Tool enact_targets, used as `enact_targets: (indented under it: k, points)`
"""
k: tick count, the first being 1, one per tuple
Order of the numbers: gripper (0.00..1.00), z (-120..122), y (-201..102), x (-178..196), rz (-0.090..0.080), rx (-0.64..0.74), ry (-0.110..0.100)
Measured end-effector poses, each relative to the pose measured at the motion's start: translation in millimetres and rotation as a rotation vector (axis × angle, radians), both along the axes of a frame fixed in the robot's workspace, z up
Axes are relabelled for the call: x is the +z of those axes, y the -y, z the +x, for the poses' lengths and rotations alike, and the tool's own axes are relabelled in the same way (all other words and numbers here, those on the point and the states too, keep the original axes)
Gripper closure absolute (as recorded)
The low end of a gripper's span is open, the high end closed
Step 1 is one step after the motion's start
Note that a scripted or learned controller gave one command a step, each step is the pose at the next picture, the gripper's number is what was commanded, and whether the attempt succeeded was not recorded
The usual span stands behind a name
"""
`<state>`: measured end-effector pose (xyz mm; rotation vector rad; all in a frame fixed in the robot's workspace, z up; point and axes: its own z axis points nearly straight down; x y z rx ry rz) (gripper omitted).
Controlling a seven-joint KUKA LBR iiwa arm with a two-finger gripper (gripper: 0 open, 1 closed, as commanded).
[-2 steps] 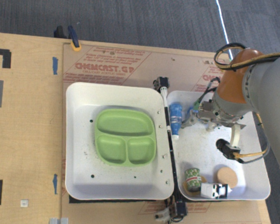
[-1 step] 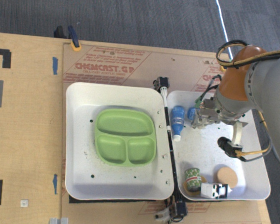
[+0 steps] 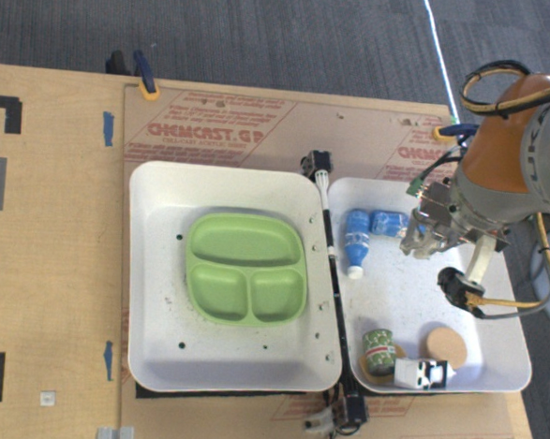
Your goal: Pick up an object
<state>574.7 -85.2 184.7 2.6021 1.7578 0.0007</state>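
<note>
Brown board bench under dark carpet; two white bins side by side mid-frame. Gripper (image 3: 418, 241) hangs over upper part of right bin (image 3: 512, 320), just right of blue bottle (image 3: 356, 236) and blue wrapped packet (image 3: 387, 222). Fingers point down; nothing seen between them. Opening width: cannot tell at this angle.

Judged step: approach, no grasp yet. Next move likely needs a shift left over bottle or packet, then descent.

Other candidates along lower edge of right bin: green can (image 3: 378, 347), tan round disc (image 3: 446, 345), small black-and-white item (image 3: 423, 372). Left bin (image 3: 151, 252) holds green divided tray (image 3: 247, 267).
</note>
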Motion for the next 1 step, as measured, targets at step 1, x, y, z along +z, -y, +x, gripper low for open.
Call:
enact_targets:
  k: [1]
  points:
    - [1.0, -1.0, 68.0, 2.2, -0.001, 0.124, 0.001]
